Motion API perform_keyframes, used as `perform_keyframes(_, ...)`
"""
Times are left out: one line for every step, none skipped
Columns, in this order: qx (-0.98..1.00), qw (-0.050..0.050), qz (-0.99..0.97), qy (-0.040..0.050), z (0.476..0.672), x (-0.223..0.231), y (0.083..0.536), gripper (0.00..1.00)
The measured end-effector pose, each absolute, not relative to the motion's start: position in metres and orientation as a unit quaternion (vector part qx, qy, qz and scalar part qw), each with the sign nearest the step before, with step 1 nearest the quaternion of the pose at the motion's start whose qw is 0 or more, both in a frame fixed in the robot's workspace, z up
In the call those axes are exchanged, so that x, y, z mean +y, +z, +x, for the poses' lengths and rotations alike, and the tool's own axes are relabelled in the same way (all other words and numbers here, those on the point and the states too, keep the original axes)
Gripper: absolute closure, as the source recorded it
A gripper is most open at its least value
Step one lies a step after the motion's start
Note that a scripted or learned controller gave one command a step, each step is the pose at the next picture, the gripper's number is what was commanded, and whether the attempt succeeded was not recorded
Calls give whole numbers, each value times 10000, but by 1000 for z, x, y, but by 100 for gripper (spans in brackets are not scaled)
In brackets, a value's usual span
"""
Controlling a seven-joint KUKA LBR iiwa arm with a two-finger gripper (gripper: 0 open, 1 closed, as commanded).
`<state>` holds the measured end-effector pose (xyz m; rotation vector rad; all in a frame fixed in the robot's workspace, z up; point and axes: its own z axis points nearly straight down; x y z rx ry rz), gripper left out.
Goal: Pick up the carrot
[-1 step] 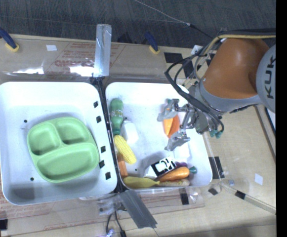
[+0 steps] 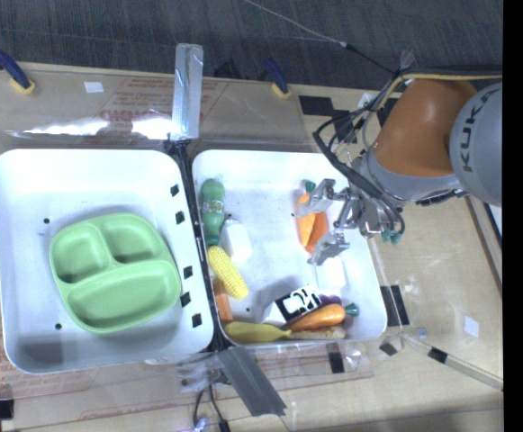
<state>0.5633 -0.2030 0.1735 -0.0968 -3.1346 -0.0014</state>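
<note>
Carrot first: the short orange tapered carrot (image 2: 311, 227) with a bit of green at its top lies in the right-hand shallow white plastic bin (image 2: 270, 165), near that bin's right wall and in its upper half, set roughly upright in the view. The grey two-finger gripper (image 2: 326, 223) sits right at the carrot, one metal finger (image 2: 322, 190) by its top and the other (image 2: 329, 249) just past its lower tip — the jaws stand apart with the carrot between them, though whether they actually press on it I cannot tell. Above the gripper the arm shows its orange band (image 2: 416, 129) and a tangle of black cables (image 2: 356, 129). Both bins rest on a pale wooden bench (image 2: 441, 295) marked with black tape strips, and dark grey carpet (image 2: 243, 7) lies beyond its far edge. Blue clamps (image 2: 13, 70) hold a clear sheet behind the bins. In the same bin, along the left wall, lie a green toy cucumber (image 2: 212, 205), a small white block (image 2: 237, 241) and a yellow corn cob (image 2: 228, 272) — all well apart from the carrot. Along the near wall sit a yellow banana (image 2: 255, 332), a black-and-white tag (image 2: 296, 303) and a second orange vegetable with a green end (image 2: 322, 315). The left-hand white bin (image 2: 27, 178) holds a light green divided plastic plate (image 2: 112, 270).
</note>
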Motion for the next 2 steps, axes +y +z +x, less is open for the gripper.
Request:
perform_keyframes(-9978, 7, -656, -1, 580, -210, 91, 0)
perform_keyframes(-9981, -28, -613, 7, 584, -208, 104, 100)
